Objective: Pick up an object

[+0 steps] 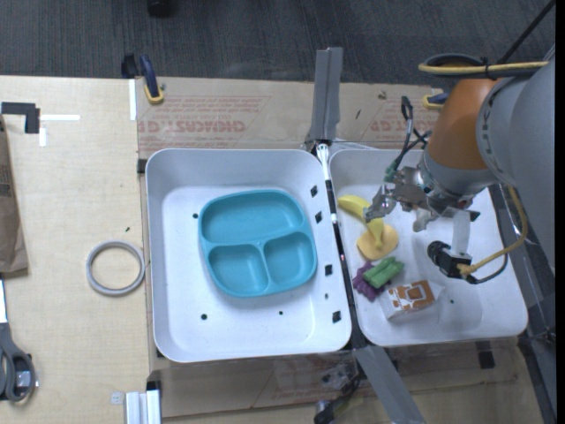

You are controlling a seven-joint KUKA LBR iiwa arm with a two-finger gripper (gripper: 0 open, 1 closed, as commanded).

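1. Pincer [381, 207] position is seen over the right bin [494, 321], at the end of the grey arm [521, 122] with its orange band, which reaches in from the right.
2. Whether the pincer is open or closed cannot be told; its tip is too small and cluttered to be read.
3. Nothing can be made out as held in it.
4. It is seen just above a yellow curved object [353, 206] and a second yellow object [378, 240], but contact with either cannot be confirmed.
5. The objects for picking are gathered in the left half of the right bin: the two yellow ones nearest the pincer, and below them a green object [385, 272] lying against a purple one [365, 283].
6. A small brown and white box [411, 297] is found just to the right of the green object, toward the bin's near edge.
7. A black cable [446, 259] is looped beneath the wrist, over the bin floor.
8. A blue divided tray [258, 241] is laid in the middle of the left bin [168, 237].
9. On the bench [71, 201] to the left of the bins, a grey ring [116, 267] is seen, well apart from everything in the bins.
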